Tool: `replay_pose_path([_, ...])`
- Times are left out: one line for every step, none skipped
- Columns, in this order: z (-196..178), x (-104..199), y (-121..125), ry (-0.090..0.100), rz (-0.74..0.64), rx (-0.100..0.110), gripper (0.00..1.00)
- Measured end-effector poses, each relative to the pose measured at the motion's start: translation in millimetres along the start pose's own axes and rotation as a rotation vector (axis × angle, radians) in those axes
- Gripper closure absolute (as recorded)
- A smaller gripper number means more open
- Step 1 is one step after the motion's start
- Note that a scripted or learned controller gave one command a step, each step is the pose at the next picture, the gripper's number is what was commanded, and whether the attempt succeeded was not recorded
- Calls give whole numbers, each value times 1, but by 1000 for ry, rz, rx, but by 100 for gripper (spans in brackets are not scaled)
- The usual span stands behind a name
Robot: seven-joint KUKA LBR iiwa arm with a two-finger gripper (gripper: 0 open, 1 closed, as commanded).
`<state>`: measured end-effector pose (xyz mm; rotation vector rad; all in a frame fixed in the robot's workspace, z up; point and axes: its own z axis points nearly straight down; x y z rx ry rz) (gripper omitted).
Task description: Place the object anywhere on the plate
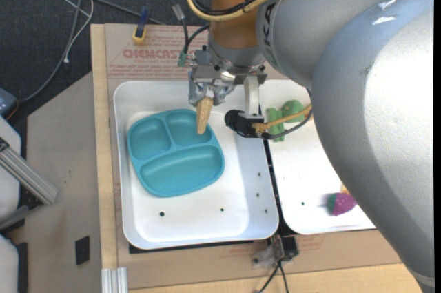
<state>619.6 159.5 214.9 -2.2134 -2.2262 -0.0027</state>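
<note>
The gripper point(204, 100) hangs over the far right part of the blue plate point(176, 154), which lies in the left bin point(200, 223) toward its far left corner. A tan, cone-like object point(202, 116) sits clamped between the fingers, pointing down; its lower tip seems to touch or hover just above the plate's upper right compartment, though the slant makes that hard to judge. In the right bin point(310, 209), a green toy point(284, 116) lies near the far left corner, and a pink and green object point(341, 203) rests near the arm.
</note>
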Motion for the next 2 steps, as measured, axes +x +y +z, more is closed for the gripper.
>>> replay_pose_path([-1, 19, -2, -2, 3, -1, 100])
replay_pose_path([-1, 18, -2, -2, 5, -1, 0])
